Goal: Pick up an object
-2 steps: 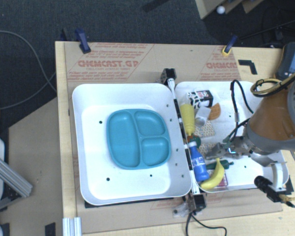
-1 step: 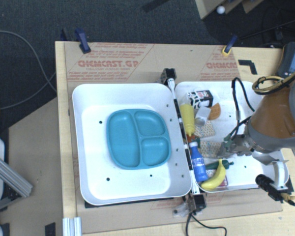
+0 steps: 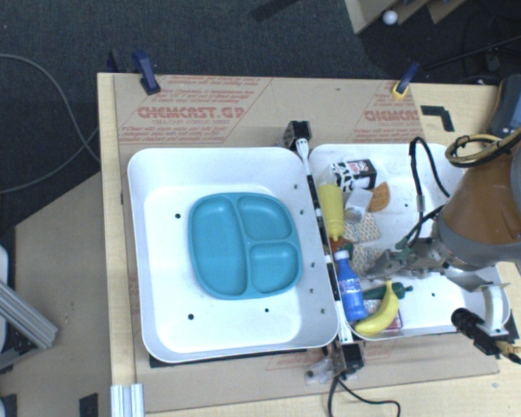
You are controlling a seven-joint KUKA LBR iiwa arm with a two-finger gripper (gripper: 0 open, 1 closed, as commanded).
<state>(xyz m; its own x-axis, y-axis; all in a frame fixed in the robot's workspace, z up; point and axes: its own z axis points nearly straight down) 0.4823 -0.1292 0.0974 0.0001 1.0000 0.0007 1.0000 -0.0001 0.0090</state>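
A grey KUKA arm (image 3: pixel 491 220) is reaching in from the right over the right-hand white bin (image 3: pixel 434 320), its gripper (image 3: pixel 392 263) sitting low among the clutter near the bin's middle; whether it is gripping anything cannot be told from this angle. Just below the gripper, a yellow banana (image 3: pixel 378 314) is lying beside a blue bottle (image 3: pixel 348 285) along the bin's left wall. A yellow tube (image 3: pixel 332 211) and a small black-and-white carton (image 3: pixel 354 174) are resting farther back. In the left bin (image 3: pixel 156 198), a blue divided plate (image 3: pixel 243 244) is lying flat, well apart from the arm.
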